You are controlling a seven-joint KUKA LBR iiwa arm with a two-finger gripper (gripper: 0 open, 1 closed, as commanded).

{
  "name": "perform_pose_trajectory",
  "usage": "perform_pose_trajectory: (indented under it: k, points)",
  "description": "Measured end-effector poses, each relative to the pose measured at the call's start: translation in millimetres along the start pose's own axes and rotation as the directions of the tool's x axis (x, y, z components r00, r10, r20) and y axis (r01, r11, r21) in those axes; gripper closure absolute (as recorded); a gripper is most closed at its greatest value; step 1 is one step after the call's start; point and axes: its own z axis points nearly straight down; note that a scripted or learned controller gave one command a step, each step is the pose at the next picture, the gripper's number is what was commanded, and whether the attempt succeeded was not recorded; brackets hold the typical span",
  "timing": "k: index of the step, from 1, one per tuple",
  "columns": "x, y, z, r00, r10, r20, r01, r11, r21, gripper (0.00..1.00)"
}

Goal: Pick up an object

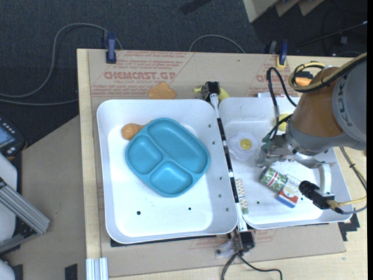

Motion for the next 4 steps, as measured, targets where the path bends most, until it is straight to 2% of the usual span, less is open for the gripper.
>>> perform_pose_trajectory:
  k: [1,2,3,4]
  points:
    - [0.1,-0.3,0.7,1.0,0.0,0.0,0.0,1.0,0.001,0.0]
    - [3.3,-43.0,11.4,1.0,0.001,-0.002,-0.001,1.0,0.009,0.0]
    - [3.5,-37.8,-2.0,1.0,-0.001,0.001,0.001,1.0,-0.006,1.0]
    - [90.1,-16.3,-95.2,1.0,-0.012,-0.003,0.012,1.0,-0.009,1.0]
